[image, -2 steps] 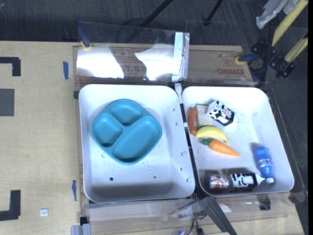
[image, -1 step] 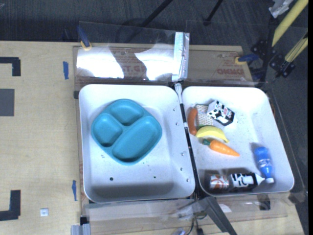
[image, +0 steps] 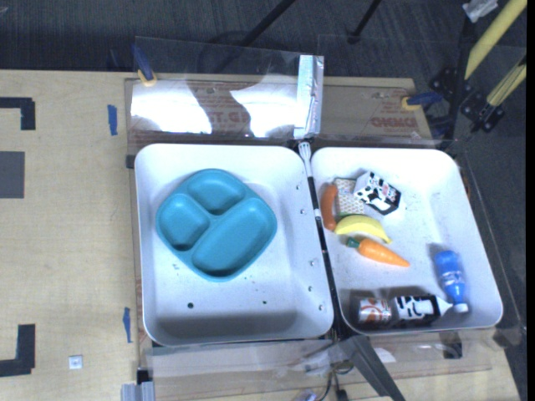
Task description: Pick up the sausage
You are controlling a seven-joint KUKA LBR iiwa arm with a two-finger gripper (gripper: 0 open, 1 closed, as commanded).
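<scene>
Tool: its state cannot be told.
Dark bottle (image: 398, 307): lies on its side along the near wall of the right bin (image: 472, 211), black-and-white label facing up.
Blue bottle (image: 450, 276): lies just beyond the dark bottle's cap end, near the right wall.
Carrot (image: 380, 251): mid-bin, touching the banana (image: 362, 226) behind it.
Sausage (image: 330, 205): reddish-orange, lying lengthwise against the right bin's left wall, just beside the banana.
Black-and-white patterned item (image: 376, 193): just beyond the banana, near the sausage's far end.
Left bin (image: 167, 307): bears a blue divided plate (image: 216, 221).
Tabletop (image: 58, 224): pale wood, with dark tape marks.
</scene>
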